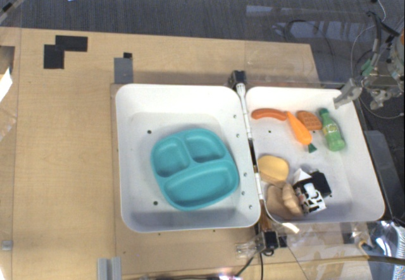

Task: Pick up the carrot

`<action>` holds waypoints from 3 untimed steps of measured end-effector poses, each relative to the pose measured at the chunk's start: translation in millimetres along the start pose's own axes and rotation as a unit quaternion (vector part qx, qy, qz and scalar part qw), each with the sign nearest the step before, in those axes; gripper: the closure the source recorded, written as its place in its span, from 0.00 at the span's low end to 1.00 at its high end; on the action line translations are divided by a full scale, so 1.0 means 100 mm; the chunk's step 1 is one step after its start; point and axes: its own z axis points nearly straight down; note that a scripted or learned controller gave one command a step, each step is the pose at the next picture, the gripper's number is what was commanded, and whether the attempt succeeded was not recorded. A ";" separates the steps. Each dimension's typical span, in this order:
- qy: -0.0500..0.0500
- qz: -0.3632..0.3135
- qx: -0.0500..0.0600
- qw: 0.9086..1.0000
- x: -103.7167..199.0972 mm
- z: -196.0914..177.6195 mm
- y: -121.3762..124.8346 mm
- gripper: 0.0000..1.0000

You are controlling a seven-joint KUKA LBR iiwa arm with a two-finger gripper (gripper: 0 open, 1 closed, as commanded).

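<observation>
The carrot [300, 127] lies in the right bin [354, 174], in its far half. It is orange, with a small green tip pointing toward the near side. A brown waffle-like piece [309, 120] touches its right side. An orange-red sausage [269, 114] lies just to its left. Nothing covers the carrot.
A green bottle [331, 130] lies right of the waffle piece. Nearer the front are a yellow lump [273, 168], a tan piece [283, 200] and a black-and-white object [312, 191]. The left bin [139, 121] holds a teal divided plate [194, 168]. Metal fittings and cables [376, 76] stand beyond the right bin's far corner.
</observation>
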 end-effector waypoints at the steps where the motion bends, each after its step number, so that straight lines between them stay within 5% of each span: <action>1: 0.004 -0.114 0.006 0.993 0.62 1.70 -0.22 0.00; 2: 0.000 -0.115 -0.001 0.993 0.59 1.52 -0.17 1.00; 3: 0.002 -0.083 -0.001 0.997 1.13 1.28 -0.25 1.00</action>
